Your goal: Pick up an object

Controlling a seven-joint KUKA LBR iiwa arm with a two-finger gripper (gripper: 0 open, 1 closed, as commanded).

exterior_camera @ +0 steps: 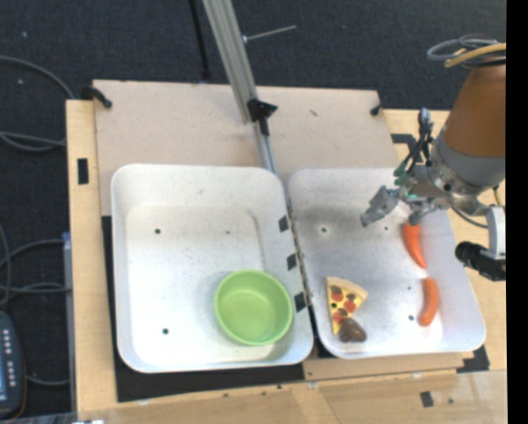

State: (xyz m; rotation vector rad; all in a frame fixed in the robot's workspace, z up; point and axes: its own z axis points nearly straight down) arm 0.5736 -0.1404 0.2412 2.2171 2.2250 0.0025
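From my seat the claw [396, 203] is the hardest thing to read: I see one grey finger [378, 208] angled out to its left over the right bin [335, 201], while the rest of the fingers are lost in the dark wrist hardware, so I cannot tell whether it is spread or closed, and I see nothing between its fingers.

Far to the claw's left and toward the near edge sits a green bowl [253, 306], round, smooth and plastic-looking, in the near right corner of the left bin [158, 210]. That bin is shallow, white and faintly speckled, with rounded corners.

Nearer, below and a little left of the claw, lies a toy pizza slice [344, 302], a flat wedge with a tan crust and red dots. A dark brown lump [352, 330] touches its tip; I cannot make out what it is.

Just below and right of the claw is an orange carrot-shaped piece [414, 244], tapered and glossy. Its upper end runs in under the wrist hardware. Further down on that side lies a second orange-red piece [428, 301], sausage-shaped with rounded ends, apart from the first.

The arm [476, 122] is cut off at the right.
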